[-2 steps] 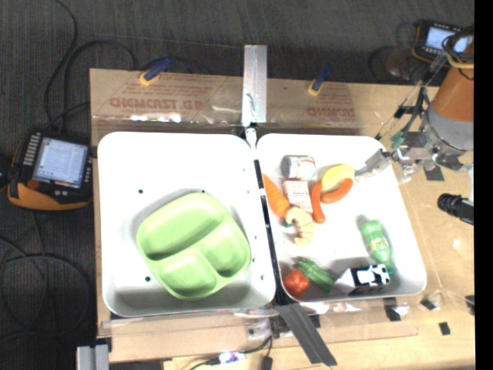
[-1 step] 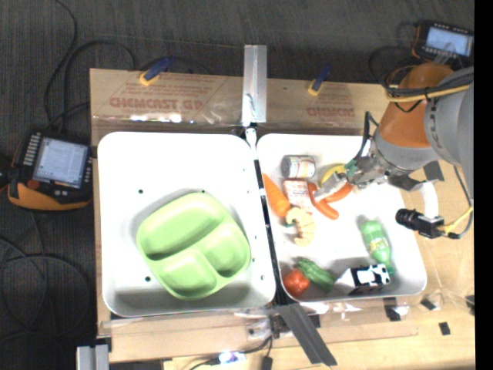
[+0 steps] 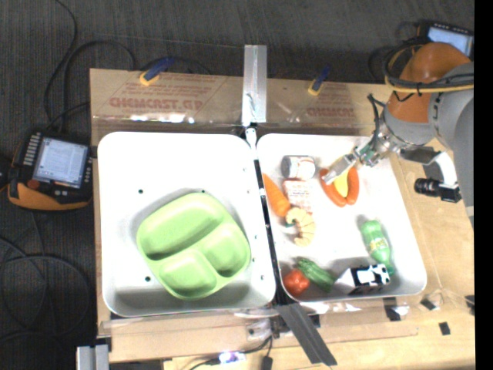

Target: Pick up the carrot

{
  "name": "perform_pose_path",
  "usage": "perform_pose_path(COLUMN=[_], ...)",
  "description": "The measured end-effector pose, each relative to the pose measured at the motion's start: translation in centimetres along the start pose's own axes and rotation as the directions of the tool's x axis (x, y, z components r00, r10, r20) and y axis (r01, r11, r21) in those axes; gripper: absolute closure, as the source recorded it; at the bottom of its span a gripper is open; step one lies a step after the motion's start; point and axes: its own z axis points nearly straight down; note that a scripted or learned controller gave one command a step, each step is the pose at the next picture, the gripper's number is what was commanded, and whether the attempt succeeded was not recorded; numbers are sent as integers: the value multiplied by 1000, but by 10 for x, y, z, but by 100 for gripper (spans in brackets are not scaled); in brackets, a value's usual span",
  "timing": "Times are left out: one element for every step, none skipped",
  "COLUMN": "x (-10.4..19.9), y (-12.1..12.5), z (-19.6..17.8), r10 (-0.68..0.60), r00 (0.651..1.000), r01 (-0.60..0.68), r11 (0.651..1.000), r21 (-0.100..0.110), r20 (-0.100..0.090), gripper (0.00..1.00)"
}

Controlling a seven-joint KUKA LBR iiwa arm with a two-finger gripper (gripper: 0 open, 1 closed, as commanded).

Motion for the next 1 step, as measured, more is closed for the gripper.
perform_pose_path(x=[-10], y=[2], z=[-99], r10=[-313], r00=[950], r01=[313], r11=[950], r21=[10], r20=[2], gripper=[0])
